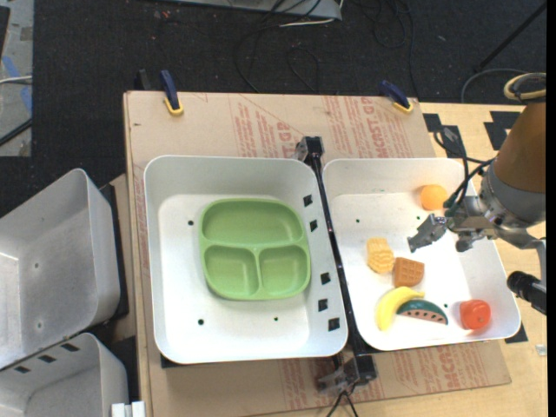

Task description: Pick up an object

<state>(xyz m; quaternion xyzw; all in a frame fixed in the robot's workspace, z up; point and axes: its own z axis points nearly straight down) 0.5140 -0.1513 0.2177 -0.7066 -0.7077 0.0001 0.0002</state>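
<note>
The right bin (495, 259) holds several toy foods. An orange ball (432, 197) lies near its back wall. A yellow waffle-like piece (380, 255) and a brown cracker (408, 272) sit side by side in the middle. A banana (393, 305), a watermelon slice (426, 312) and a red fruit (475, 314) lie along the front. My gripper (445, 234) hangs over the bin's middle right, just in front of the orange ball and to the right of the cracker. It is open, with nothing between its dark fingers (426, 233).
The left bin (165, 259) holds a green divided plate (256, 248). A black clip strip (326, 241) runs along the seam between the bins. Grey tubs (52, 250) stand off the bench's left side. Clamps (172, 94) hold the board's back edge.
</note>
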